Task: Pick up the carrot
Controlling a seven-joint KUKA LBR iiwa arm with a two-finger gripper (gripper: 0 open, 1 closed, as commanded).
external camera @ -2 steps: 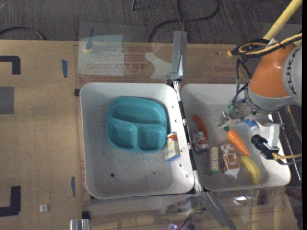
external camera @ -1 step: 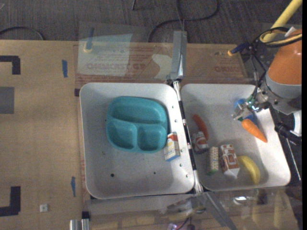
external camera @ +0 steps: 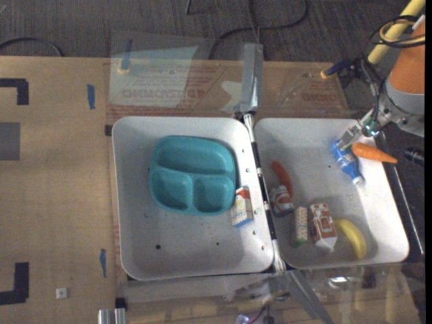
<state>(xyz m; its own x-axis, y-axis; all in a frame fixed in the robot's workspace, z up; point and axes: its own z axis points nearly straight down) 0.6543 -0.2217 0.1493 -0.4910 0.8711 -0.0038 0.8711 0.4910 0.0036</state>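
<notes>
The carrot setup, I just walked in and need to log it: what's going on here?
The arm reaches in from the right, its gripper low over the right bin's far right side. The carrot lies right beside it, next to a blue tube. Whether it is gripped is unclear. The teal tray sits in the left bin.

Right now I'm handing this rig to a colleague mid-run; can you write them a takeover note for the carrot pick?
Gripper: low over the far right part of the right shallow white bin; a grasp cannot be confirmed.
Orange tapered carrot: at that bin's right rim, just beside and below the gripper, next to a blue tube-like item. Unclear whether it is lifted or resting.
Done: the arm is at the carrot.
Left: confirm the grasp, then lift the carrot clear of the bin.
</notes>
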